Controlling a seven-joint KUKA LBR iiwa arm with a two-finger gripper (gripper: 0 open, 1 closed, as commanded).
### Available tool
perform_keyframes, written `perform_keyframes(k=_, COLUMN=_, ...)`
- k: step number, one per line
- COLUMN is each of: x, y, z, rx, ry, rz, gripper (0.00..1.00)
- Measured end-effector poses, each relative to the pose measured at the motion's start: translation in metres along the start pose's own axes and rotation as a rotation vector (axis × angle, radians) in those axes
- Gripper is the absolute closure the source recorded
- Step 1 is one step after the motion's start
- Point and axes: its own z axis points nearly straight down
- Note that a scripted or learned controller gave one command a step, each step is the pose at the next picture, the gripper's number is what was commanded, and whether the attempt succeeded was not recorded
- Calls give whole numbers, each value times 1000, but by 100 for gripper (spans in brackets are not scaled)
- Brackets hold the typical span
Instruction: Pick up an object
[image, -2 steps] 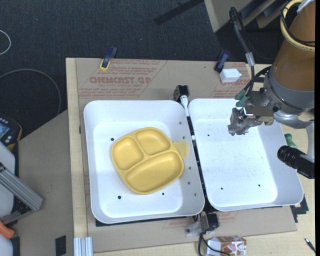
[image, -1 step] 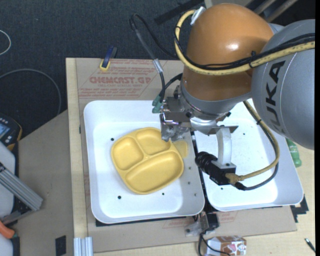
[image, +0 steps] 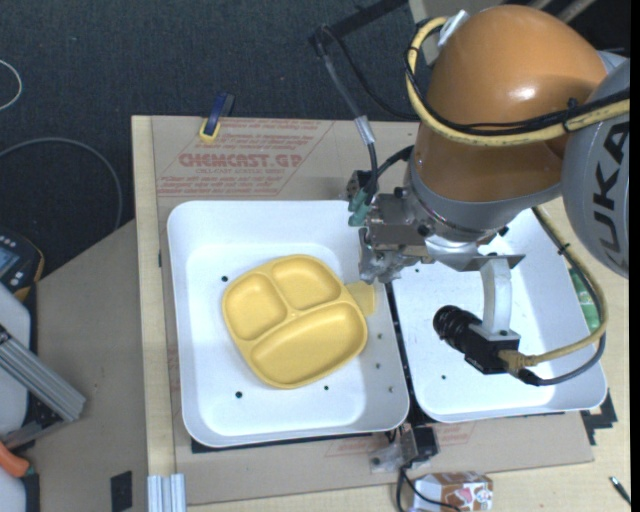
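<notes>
Watching the camera view, I see the gripper low at the right rim of the yellow divided plate, which lies flat in the left bin, apparently going for an edge grasp. Its closure I cannot tell. The plate's long axis runs diagonally, upper-left to lower-right.

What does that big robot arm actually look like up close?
The arm has a glossy orange dome over a grey body with white lettering at the side. Yellow and black cables loop around it. Below sits a metal gripper assembly with a small green part.
</notes>
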Motion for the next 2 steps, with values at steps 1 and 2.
perform_keyframes(k=1, x=2, y=1, z=-10, rx=-2, ry=1, rz=-3, gripper=100)
perform_keyframes(k=2, x=2, y=1, z=-20, rx=-4, ry=0, rz=-5, gripper=100)
